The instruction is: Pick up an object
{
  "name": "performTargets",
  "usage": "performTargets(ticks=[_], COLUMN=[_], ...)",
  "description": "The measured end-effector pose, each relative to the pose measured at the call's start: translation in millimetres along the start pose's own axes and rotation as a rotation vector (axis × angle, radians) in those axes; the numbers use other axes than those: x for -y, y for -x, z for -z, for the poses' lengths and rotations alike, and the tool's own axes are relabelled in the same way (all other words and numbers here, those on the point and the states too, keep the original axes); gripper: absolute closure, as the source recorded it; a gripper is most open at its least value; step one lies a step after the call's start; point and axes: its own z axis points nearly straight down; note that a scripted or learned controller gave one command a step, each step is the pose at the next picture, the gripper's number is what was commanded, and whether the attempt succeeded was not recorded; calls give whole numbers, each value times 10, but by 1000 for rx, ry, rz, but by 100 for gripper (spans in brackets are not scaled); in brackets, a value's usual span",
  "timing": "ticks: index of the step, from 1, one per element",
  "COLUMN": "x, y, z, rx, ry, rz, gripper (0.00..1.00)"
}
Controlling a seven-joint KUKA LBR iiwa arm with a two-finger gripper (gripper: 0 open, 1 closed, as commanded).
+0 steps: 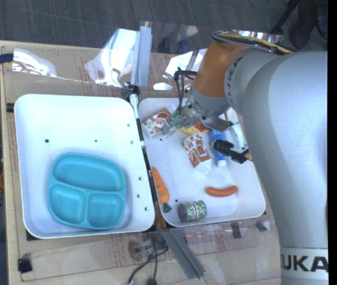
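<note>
The right bin (pixel 239 209) holds several small things. A printed snack packet (pixel 156 123) lies at its back left, and a second printed packet (pixel 197 149) rests near the middle. A blue bottle (pixel 220 148) lies beside that one. A sausage (pixel 221 190) and a green can (pixel 192 210) sit toward the front. A carrot (pixel 160 186) lies along the left wall. My gripper (pixel 183 116) is low at the back of this bin, right next to the first packet, under the orange-banded wrist.
The left bin (pixel 67 114) holds a teal divided tray (pixel 88 190). Plastic bags (pixel 112 55) and a metal strip (pixel 141 55) lie behind the bins. The big grey arm (pixel 287 147) covers the bench's right side.
</note>
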Motion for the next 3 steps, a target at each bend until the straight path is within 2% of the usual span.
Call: performTargets(ticks=[1, 2, 3], x=[3, 1, -2], y=[-7, -14, -19], z=[-5, 69, 68], rx=[-2, -3, -4], ry=[-3, -6, -6], rz=[1, 7, 9], gripper=[0, 100, 0])
